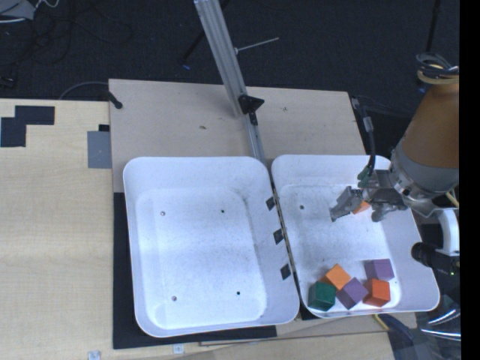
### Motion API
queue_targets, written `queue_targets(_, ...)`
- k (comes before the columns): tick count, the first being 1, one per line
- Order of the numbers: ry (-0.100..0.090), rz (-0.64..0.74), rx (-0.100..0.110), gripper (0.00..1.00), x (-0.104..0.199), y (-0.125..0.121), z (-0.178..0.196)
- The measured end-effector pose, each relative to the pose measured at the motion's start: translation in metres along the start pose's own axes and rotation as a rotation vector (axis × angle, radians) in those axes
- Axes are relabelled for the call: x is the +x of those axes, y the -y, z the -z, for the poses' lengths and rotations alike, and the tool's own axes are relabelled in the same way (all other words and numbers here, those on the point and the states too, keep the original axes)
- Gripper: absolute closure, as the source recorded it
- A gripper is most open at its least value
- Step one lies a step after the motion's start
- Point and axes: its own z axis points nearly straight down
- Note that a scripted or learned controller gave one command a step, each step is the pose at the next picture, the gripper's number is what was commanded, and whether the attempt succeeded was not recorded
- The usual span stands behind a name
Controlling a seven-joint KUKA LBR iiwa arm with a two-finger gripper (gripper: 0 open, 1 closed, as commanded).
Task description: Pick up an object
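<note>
Above the right bin (420, 295), the gripper (361, 207) grasps a small orange block (361, 208) between its fingers, clear of the blocks clustered at the near edge; a slow, straight lift would best keep it seated.

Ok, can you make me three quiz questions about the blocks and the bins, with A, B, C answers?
1. Where are the blocks?
A) in the right bin
B) in the left bin
C) on the bench

2. How many purple blocks are there?
A) one
B) two
C) four

3. How do the blocks lie?
A) bunched close together
B) spread all over
C) stacked in a tall tower

Answers:
1 A, they sit in the right bin's near corner.
2 B, one purple block lies behind another.
3 A, the green block and an orange block crowd right beside them.
</note>
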Motion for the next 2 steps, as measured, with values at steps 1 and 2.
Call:
queue_targets(1, 0.0, 0.003, 0.009, 0.0, -0.096, -0.036, -0.114)
queue_targets(2, 0.002, 0.013, -0.003, 0.0, -0.107, -0.113, -0.17)
